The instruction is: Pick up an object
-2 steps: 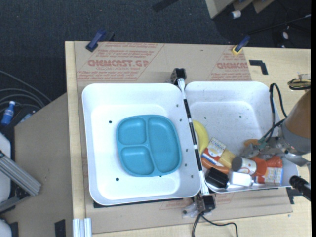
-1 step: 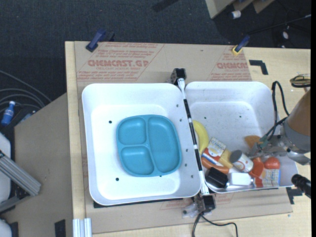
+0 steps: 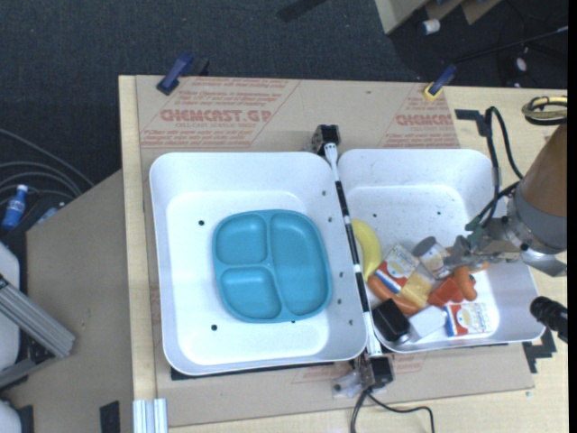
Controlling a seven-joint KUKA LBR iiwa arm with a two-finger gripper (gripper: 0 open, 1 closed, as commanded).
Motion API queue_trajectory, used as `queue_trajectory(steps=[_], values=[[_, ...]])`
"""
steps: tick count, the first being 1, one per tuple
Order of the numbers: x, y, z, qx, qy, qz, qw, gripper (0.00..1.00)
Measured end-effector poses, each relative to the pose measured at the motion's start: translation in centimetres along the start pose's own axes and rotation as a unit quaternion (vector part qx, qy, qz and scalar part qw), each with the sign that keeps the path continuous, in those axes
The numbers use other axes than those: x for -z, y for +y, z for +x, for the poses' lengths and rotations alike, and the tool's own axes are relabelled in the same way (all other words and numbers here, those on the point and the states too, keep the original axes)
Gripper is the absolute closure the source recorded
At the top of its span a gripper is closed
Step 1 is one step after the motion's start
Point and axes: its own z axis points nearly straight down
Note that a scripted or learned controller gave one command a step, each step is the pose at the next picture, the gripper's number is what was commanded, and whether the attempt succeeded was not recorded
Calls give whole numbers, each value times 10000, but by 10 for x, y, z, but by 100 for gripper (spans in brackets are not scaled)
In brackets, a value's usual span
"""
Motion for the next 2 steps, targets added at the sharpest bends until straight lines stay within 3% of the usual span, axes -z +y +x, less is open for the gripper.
queue_trajectory(steps=[2], values=[[34,0,150,-2,-2,1,10000,100]])
